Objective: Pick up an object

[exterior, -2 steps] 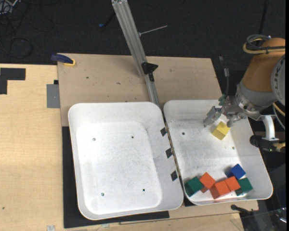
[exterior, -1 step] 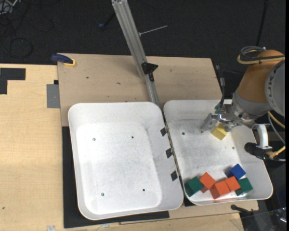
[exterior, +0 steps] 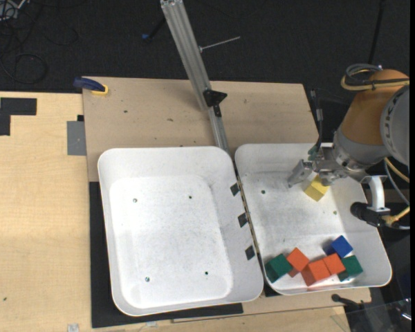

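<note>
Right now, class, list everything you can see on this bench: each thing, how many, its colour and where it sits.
Bins: two, white, side by side; left bin, right bin.
Yellow block: one, upper right bin, at the claw.
Orange blocks: about three, right bin's near corner.
Green blocks: two, same pile.
Blue block: one, same pile.
Metal bar: one, grey, slanting behind the bins.
Clamp: one, blue and yellow, bench's far left.
Arm: one, grey with an orange band, right.
Claw: one, over the right bin.

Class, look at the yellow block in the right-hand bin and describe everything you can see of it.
The yellow block is a small, plain cube-like piece, matte, with no markings visible. It sits tilted, one corner pointing down, in the upper part of the right bin, far from the cluster of coloured blocks at the bin's near edge. It lies directly beneath the end effector; whether it is gripped or resting on the floor cannot be told.
</note>
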`<state>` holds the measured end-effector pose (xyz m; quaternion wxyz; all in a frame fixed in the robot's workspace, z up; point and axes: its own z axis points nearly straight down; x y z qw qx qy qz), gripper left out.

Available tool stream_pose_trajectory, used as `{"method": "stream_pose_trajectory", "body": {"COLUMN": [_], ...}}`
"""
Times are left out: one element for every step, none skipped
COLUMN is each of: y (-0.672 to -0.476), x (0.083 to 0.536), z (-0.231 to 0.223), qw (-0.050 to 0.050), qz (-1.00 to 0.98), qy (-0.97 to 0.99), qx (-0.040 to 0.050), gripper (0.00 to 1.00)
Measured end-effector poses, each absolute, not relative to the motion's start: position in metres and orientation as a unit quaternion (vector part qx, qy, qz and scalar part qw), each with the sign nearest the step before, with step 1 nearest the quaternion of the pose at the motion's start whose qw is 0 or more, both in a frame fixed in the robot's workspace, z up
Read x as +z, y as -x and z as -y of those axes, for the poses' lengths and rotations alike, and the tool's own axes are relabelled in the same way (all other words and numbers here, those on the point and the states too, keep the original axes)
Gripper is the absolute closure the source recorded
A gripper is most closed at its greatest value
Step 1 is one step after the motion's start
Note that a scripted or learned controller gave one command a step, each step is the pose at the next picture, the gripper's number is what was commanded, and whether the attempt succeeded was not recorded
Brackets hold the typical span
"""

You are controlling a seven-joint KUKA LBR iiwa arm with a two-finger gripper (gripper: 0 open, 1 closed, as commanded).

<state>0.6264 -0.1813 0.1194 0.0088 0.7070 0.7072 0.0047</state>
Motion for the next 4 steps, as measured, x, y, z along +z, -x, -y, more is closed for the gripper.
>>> {"method": "stream_pose_trajectory", "body": {"y": [-0.626,-0.626,-0.627,-0.629], "x": [0.128,0.192,0.225,0.232], "z": [0.183,0.182,0.183,0.122], "qw": [0.010,0.002,0.001,-0.002], "qz": [-0.707,-0.707,-0.708,-0.709], "qy": [-0.707,-0.707,-0.706,-0.706], "qx": [0.0042,0.0010,0.0006,0.0001], "gripper": [1.00,1.00,1.00,1.00]}}
